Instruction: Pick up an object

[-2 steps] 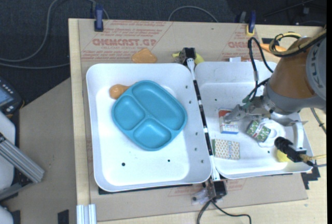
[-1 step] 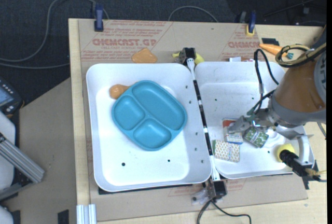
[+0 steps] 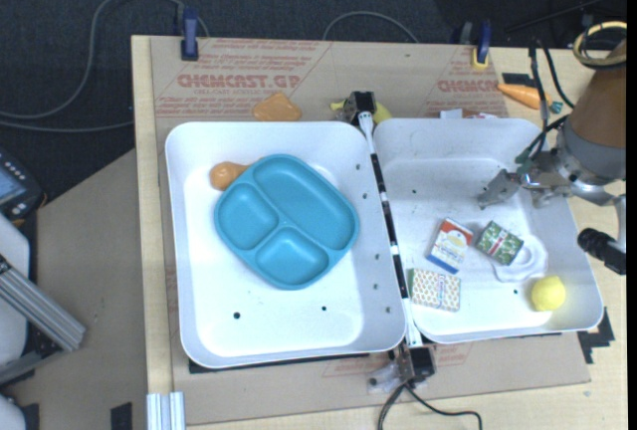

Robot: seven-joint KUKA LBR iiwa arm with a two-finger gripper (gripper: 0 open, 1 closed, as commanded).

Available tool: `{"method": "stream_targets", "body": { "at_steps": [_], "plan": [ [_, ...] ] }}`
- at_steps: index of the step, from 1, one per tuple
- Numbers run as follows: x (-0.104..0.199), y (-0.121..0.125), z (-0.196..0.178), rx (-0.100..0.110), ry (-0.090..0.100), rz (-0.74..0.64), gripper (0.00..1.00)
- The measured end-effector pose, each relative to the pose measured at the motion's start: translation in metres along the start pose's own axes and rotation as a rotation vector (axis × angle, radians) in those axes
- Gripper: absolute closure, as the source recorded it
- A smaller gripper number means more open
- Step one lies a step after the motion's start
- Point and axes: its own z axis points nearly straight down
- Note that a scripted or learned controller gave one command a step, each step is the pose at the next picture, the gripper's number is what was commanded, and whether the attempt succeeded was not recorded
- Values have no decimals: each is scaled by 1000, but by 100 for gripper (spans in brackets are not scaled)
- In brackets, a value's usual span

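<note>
We'd grab the small green printed packet [image 3: 499, 242]: light, stiff, pinch its short sides; pincer [image 3: 504, 187] apart, clamping nothing

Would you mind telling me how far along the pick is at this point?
Nothing looks picked yet. The gripper hangs over the right bin, with nothing between its jaws. The small cartons, the green packet and the yellow ball all lie on the bin floor, nearer the camera than the gripper. The whole grasp and lift is left.
</note>
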Motion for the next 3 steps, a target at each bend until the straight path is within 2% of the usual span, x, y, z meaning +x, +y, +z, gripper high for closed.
{"method": "stream_targets", "body": {
  "at_steps": [1, 2, 3],
  "plan": [
    [33, -52, 42, 2, 5, 3, 0],
    [71, -1, 41, 1, 4, -5, 0],
    [51, -42, 44, 12, 7, 2, 0]
  ]
}}
